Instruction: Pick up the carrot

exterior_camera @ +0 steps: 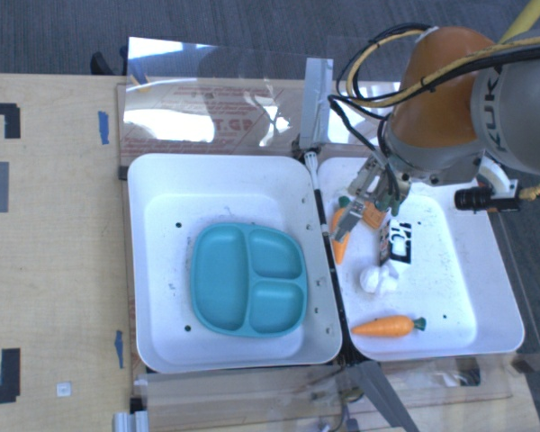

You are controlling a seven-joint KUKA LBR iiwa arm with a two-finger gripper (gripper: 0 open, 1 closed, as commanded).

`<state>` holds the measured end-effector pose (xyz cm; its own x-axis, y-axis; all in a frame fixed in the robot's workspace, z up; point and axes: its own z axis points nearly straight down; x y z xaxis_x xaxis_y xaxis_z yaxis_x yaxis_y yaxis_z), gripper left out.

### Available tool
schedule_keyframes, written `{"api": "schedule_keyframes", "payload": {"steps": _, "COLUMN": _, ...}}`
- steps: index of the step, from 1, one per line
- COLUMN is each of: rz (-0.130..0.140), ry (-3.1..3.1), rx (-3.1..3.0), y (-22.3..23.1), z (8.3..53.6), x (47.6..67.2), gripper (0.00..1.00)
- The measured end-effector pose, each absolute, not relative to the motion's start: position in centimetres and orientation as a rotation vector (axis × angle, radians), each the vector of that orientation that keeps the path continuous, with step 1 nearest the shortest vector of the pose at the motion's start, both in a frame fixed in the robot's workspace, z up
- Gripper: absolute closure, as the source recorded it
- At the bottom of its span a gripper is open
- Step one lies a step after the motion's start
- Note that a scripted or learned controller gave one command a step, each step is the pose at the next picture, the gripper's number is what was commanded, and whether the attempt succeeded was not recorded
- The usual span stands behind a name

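On the grey casing of the arm (513, 115), near the right edge of the view, dark letters run vertically; "KU" can be read, and the rest is cut off by the frame. A small white card (400, 241) lying in the right bin (486, 322) carries bold black marks that may be letters or a code, but they are too small and skewed to read. Behind the left bin (148, 331), a clear sheet (207, 115) shows faint reddish print, washed out by glare and not legible.
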<state>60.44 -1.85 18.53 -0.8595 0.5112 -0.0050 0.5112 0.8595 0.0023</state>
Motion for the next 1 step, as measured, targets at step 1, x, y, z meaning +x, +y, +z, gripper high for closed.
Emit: {"api": "schedule_keyframes", "payload": {"steps": 1, "rz": 0.0, "ry": 3.084, "rx": 0.584, "y": -6.75, "z": 18.59, "x": 58.79, "gripper": 0.0}}
